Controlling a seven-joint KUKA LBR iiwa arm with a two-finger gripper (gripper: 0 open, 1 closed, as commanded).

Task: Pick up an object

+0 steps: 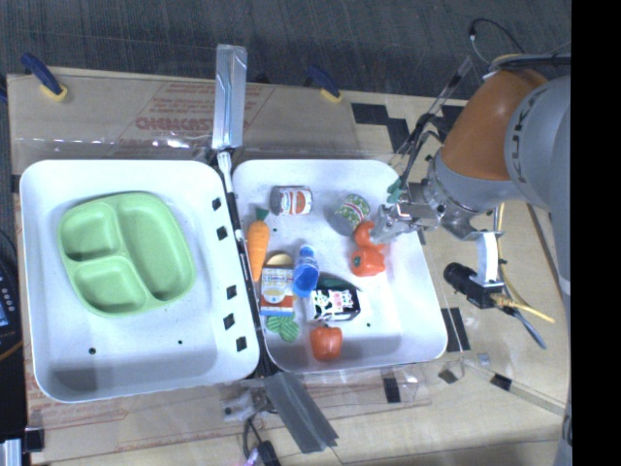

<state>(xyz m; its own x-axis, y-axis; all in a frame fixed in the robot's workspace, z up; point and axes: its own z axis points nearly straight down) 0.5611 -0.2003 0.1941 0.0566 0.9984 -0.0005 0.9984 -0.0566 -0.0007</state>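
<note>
My gripper [386,225] reaches in from the right, low over the right side of the right bin [417,309]. Its tip sits right beside a red pepper-like toy [367,257], touching or nearly touching the toy's upper part. A green-and-white round item [349,208] lies just left of the gripper. Further left are a small can [290,201], an orange carrot [257,245], a blue-capped bottle [306,268], a juice box [277,287], a black-and-white carton [336,302], a red tomato [327,342] and a green leafy piece [284,328].
The left bin [39,357] holds a green divided plate [126,250]. A metal divider bar [229,95] stands at the back between the bins. Cables and a black fixture [471,284] lie on the bench to the right of the right bin.
</note>
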